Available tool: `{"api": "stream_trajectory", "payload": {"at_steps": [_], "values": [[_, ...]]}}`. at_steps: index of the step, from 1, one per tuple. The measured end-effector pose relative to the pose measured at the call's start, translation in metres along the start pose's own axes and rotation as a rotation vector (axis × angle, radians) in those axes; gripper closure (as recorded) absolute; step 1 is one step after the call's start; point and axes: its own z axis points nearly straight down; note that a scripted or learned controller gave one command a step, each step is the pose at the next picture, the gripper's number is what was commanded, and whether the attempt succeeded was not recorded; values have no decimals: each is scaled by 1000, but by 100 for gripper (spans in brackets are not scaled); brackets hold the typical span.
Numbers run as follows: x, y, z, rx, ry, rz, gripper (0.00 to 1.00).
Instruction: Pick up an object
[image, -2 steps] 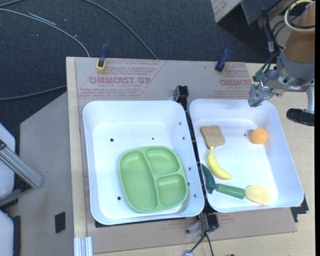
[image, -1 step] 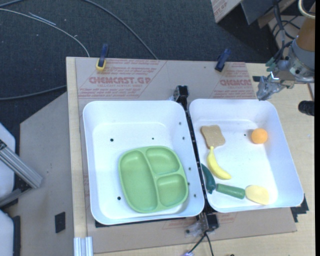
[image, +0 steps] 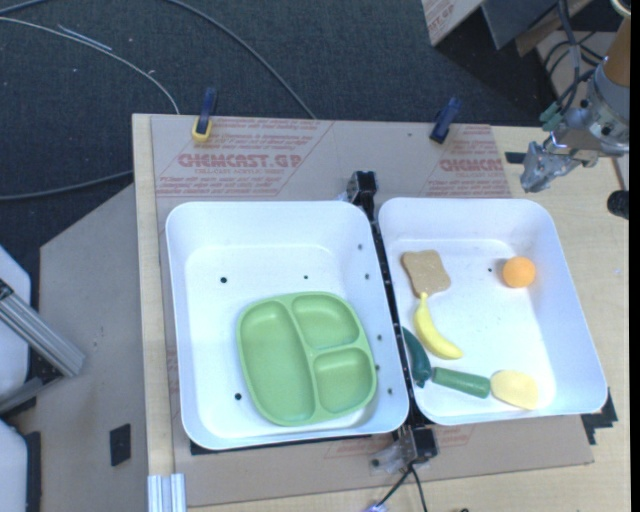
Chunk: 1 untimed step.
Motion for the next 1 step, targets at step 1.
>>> {"api": "stream_trajectory", "payload": {"at_steps": [1], "values": [[51, -3, -4, 7, 3, -4, 100]]}}
